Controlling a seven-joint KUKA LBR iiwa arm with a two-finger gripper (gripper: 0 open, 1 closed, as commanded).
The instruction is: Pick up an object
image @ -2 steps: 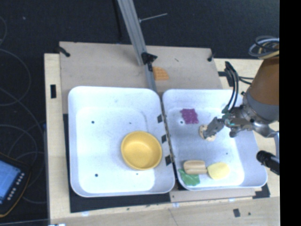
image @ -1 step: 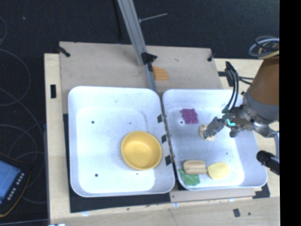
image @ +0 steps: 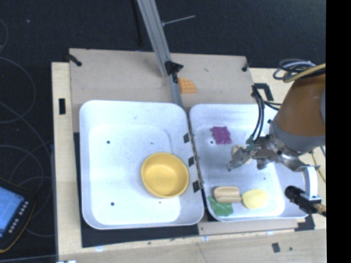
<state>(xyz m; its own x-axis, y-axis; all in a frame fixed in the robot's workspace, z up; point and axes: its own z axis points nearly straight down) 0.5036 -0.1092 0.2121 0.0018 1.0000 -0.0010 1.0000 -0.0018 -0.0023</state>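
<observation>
No object is lifted yet, so the pick is all still to do. In the right bin (image: 274, 210) four things lie loose: a purple piece (image: 221, 134) toward the far side, and along the near wall a tan block (image: 226, 194), a yellow lump (image: 255, 199) just right of it, and a green scrap (image: 221, 207) tucked under the block's near edge. The tool (image: 238, 159) hangs over the bare middle of that bin, between the purple piece and the tan block and apart from both. Whether it is spread or closed I cannot tell; nothing shows in its grip. In the left bin (image: 109, 125) sits a yellow bowl (image: 164, 175), near its right wall. An orange tag (image: 187, 86) lies on the bench (image: 109, 75) beyond the bins. No writing or brand can be read anywhere.
</observation>
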